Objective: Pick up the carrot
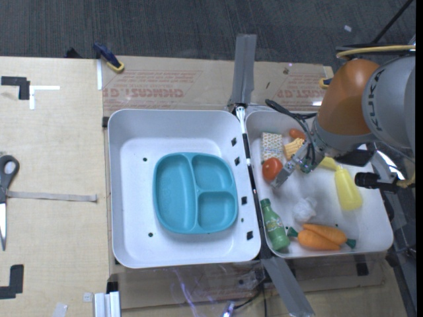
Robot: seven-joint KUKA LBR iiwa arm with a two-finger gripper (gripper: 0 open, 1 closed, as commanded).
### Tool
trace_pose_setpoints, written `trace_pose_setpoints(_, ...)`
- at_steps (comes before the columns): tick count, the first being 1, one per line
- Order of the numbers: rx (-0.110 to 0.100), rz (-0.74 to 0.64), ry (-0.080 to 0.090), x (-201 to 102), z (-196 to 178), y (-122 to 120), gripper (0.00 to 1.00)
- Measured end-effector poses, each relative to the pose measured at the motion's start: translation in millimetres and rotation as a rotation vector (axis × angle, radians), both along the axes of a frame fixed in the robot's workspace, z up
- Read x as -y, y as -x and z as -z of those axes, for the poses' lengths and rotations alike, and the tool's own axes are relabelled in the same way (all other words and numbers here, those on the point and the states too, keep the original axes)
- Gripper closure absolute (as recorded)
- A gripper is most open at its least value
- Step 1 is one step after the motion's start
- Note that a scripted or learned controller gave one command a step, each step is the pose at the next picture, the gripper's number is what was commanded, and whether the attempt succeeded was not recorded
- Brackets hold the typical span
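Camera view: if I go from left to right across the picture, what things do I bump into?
Scissors → blue divided plate → green bottle → carrot → yellow squeeze bottle.

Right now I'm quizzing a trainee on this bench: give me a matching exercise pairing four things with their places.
Things:
1. carrot
2. green bottle
3. blue divided plate
4. yellow item

Places:
A. middle of the left bin
B. right side of the right bin
C. near edge of the right bin, right of the bottle
D. right bin, by the wall it shares with the left bin

Pairs: 1-C, 2-D, 3-A, 4-B
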State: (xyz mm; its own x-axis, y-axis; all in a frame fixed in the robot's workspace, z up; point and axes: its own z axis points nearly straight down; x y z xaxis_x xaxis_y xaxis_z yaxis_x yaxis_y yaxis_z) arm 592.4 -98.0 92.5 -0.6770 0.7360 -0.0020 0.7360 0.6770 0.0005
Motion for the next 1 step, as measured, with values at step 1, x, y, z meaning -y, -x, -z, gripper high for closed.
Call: trace_pose_setpoints(1,0.000,-0.007,0.000,-0.6,-41.0,113.9,0.00)
